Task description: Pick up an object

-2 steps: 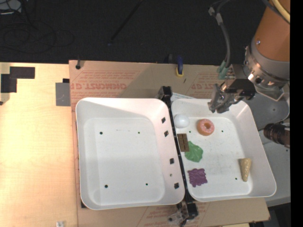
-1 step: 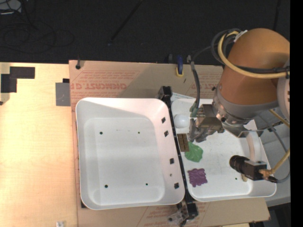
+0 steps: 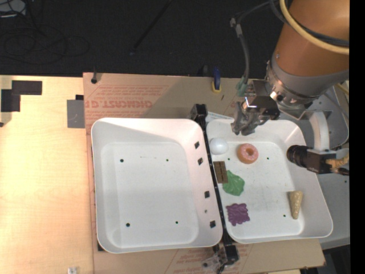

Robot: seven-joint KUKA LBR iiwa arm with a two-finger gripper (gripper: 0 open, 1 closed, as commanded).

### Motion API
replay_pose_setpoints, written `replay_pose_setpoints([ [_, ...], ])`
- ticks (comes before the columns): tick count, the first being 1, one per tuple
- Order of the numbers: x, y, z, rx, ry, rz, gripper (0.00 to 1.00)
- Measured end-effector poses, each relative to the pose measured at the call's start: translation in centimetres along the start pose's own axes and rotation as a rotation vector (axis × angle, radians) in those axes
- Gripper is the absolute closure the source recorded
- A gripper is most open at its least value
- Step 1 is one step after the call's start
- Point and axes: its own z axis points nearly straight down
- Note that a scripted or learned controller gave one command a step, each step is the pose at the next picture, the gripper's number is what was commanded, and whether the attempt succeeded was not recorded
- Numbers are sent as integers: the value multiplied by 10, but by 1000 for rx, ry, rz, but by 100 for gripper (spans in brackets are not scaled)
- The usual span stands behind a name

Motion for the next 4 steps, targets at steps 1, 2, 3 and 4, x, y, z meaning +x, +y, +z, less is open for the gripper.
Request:
replay_pose_setpoints([
  [1,-65,-8,160,23,-2,9,100],
  [2,-91,-58,202,17,1,5,100],
  [3,-35,-53,69,-3,2,-6,100],
  [4,-22,-14,-19,-4,0,-1,100],
])
